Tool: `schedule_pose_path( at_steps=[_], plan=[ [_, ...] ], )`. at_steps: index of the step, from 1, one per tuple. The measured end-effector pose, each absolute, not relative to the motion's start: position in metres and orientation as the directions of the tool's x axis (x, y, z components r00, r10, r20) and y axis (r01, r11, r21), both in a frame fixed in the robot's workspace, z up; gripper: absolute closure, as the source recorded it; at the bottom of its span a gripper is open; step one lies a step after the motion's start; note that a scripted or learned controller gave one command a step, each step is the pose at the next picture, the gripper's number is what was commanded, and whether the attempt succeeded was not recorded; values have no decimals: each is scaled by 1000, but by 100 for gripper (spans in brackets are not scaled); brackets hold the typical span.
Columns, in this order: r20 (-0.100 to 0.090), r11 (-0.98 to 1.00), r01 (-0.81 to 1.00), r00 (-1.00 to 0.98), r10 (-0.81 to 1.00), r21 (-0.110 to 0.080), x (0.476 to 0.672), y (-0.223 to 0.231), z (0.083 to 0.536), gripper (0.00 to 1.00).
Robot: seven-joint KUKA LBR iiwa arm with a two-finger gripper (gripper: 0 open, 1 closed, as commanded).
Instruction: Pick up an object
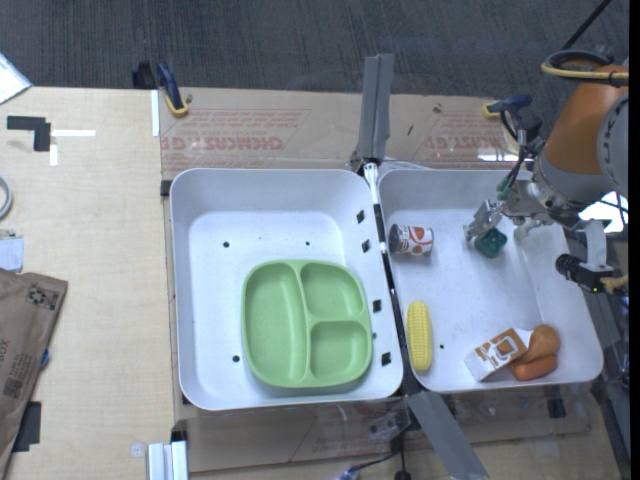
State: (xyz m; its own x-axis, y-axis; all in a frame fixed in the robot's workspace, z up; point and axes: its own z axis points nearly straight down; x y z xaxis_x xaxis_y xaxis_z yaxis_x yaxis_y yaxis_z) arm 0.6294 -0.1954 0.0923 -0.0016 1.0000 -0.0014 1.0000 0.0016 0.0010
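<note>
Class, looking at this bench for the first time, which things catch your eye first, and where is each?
The pale green divided plate in the left bin stands out most. In the right bin, the yellow corn cob lies along the left wall, with a small can above it. The arm's gripper reaches in from the right over a small dark green object.

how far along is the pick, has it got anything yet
Done so far: the arm has reached into the right bin, and its pincer sits at a small teal object near the bin's back. In hand: nothing clearly; whether it grips the teal object cannot be told. Left: a clear grasp and lift. The can, corn cob, carton and carrot lie untouched, and the green tray rests in the left bin.
</note>
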Motion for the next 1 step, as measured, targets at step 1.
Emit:
schedule_pose_path(
  at_steps=[1],
  plan=[
    [-3,5,1000,-5,1000,1,630,-195,102,100]
  ],
)
